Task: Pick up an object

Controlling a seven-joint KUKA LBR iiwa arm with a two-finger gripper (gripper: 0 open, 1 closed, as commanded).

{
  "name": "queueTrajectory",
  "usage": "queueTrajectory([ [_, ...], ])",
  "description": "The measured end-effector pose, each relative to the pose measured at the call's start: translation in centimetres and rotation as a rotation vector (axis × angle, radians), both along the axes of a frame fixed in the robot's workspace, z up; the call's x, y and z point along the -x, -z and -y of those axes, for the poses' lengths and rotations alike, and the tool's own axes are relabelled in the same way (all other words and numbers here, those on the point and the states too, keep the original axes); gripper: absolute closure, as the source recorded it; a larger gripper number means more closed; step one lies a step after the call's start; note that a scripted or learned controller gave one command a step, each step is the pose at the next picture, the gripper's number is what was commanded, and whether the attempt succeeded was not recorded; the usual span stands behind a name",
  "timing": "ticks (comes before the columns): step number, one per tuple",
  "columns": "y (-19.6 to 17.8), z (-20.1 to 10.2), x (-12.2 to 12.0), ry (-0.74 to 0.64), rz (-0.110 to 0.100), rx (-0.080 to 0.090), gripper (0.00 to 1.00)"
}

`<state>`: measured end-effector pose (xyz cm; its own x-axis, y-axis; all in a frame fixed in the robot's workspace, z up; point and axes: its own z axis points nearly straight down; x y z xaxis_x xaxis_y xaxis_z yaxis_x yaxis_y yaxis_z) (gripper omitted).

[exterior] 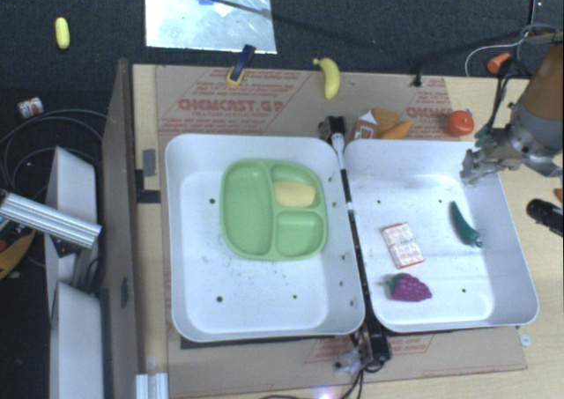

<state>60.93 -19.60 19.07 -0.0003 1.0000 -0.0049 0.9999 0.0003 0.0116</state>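
Fingers of the grey two-finger gripper (473,168) hovered at an unreadable spread, poised over the dark green pepper-shaped toy (463,225) just below.

— How's my right bin (507,239)?
— I see open floor up its left half; card (402,244), grapes (409,287) and green pepper (463,224) crowd the lower middle.
— Left bin (189,212)?
— Green plate (271,210) fills the centre.

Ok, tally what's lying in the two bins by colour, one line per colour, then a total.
Green: 2, the plate in the left bin and the pepper in the right bin
Yellow: 1, the food piece in the plate's upper right compartment
Purple: 1, the grapes
Red and white: 1, the card
Total: 5
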Motion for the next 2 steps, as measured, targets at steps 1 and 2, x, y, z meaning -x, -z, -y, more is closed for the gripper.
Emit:
queueTrajectory([
  [1, -0.4, 1.0, -2.1, -0.004, -0.006, -0.003, 1.00],
  [2, -1.4, 0.8, -3.3, -0.005, -0.006, -0.004, 1.00],
])
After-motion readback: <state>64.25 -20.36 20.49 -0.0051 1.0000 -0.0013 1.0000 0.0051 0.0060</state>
